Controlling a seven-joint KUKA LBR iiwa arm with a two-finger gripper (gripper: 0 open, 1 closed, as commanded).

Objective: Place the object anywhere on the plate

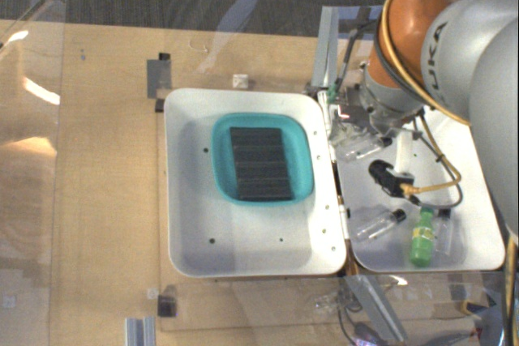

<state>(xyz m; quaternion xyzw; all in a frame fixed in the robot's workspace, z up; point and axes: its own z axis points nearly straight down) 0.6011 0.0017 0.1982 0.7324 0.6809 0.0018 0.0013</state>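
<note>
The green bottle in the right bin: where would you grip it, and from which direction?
Probably across the middle of the green bottle, coming straight down from above. It appears to lie on its side near the front of the right bin, long axis roughly front to back, so fingers closing across its narrow width should fit.

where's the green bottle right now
The green bottle lies in the right bin, near its front edge, below the arm and beside a clear tube.
</note>
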